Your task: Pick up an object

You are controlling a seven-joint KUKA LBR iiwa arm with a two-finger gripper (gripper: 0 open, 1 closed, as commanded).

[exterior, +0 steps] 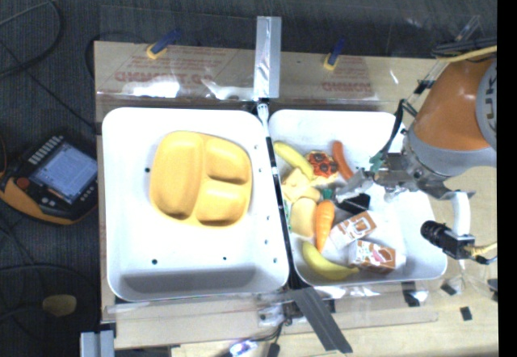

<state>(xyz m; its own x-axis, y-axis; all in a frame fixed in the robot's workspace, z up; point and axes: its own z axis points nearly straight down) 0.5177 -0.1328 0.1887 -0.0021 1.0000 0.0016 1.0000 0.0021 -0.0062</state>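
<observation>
Over the right bin (pixel 420 266), the gripper (pixel 355 195) hangs, finger state unclear; the carrot (pixel 323 222) lies at eight o'clock, running six-to-twelve.

My worktop (pixel 121 60) is carrying two shallow white bins sitting side by side: the left bin (pixel 129 266) and the right bin (pixel 380 125), their inner walls touching at the middle.
</observation>
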